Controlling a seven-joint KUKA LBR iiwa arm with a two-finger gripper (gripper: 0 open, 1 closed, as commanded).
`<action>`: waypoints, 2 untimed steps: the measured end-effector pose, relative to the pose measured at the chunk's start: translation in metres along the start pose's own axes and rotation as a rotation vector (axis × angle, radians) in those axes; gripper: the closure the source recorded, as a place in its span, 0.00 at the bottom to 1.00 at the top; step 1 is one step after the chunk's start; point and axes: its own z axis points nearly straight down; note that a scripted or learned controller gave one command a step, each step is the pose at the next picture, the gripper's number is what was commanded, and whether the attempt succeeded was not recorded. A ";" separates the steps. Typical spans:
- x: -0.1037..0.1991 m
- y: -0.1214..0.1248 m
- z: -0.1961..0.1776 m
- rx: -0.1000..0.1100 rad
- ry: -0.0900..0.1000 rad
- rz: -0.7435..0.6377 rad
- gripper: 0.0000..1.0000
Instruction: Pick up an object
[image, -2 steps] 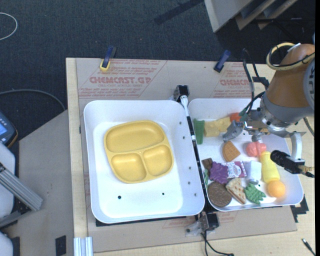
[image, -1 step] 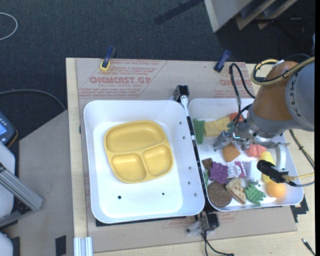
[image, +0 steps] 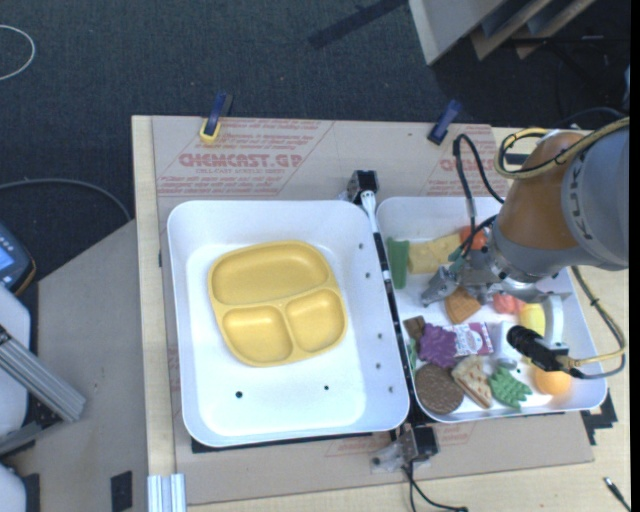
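The right bin holds several toy foods. Among them are a green piece, a yellow wedge, a purple bunch of grapes, a brown cookie and a tan-orange piece. My gripper is down inside this bin near its middle, just above and left of the tan-orange piece and below the yellow wedge. The arm's orange band and grey wrist hide the bin's upper right part. I see nothing lifted off the bin floor.
The left bin holds a yellow three-part plate. In the right bin's lower half lie a cracker, a green leafy piece, an orange ball and a yellow fruit. Cables run along the arm.
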 end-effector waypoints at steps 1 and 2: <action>-0.001 0.001 -0.012 -0.004 -0.001 0.001 1.00; 0.003 0.005 -0.056 -0.011 -0.004 -0.001 1.00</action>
